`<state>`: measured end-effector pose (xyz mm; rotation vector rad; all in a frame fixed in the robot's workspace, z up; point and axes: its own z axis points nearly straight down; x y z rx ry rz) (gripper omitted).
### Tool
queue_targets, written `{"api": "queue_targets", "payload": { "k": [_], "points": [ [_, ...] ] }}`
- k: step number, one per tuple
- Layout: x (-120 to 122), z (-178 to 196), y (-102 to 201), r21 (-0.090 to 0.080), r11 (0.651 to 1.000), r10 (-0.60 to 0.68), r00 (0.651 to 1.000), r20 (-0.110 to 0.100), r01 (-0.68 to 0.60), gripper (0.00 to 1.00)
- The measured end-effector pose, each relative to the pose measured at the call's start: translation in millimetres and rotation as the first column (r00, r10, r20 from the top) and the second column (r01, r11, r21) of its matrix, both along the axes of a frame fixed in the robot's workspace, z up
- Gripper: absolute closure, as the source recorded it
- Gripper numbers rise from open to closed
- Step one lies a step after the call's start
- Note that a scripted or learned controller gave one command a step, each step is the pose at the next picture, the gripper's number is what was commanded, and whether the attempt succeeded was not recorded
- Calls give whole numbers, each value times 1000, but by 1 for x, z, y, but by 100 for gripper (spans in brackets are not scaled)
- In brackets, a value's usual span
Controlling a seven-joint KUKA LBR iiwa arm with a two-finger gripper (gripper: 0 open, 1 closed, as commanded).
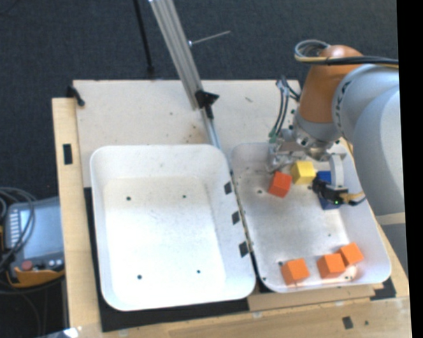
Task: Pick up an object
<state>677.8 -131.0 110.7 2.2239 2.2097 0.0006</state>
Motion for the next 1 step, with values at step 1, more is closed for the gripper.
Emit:
{"api": "queue_targets", "payload": {
  "k": [1],
  "points": [
    [-1, 57, 9, 4, 1000, 9, 1000, 3, -9, 100]
  ]
}}
